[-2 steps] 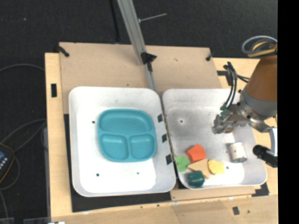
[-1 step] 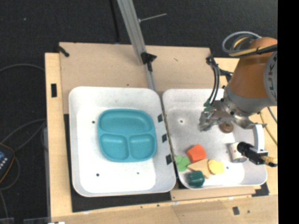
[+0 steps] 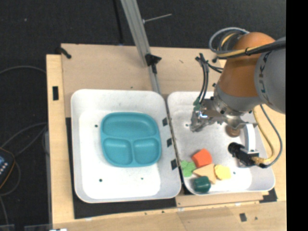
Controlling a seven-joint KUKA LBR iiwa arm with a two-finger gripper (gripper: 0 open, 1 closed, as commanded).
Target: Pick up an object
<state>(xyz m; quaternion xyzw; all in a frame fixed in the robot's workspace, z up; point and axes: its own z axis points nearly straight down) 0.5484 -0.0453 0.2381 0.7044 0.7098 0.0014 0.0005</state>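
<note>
I see the metal two-finger gripper [image 3: 198,121] over the right shallow white bin [image 3: 183,105], apparently holding nothing; its fingers blur, so I cannot tell their spread. Below it lies a matte orange cube [image 3: 202,157], beside smaller green, tan and yellow pieces.

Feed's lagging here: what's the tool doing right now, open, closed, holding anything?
Tool: cannot be told whether open or closed; nothing seen in it. It hangs over the right bin, above the orange block.

dark carpeted floor [image 3: 57,13], tan wooden bench [image 3: 106,66], slanted metal pole [image 3: 136,25]
</note>
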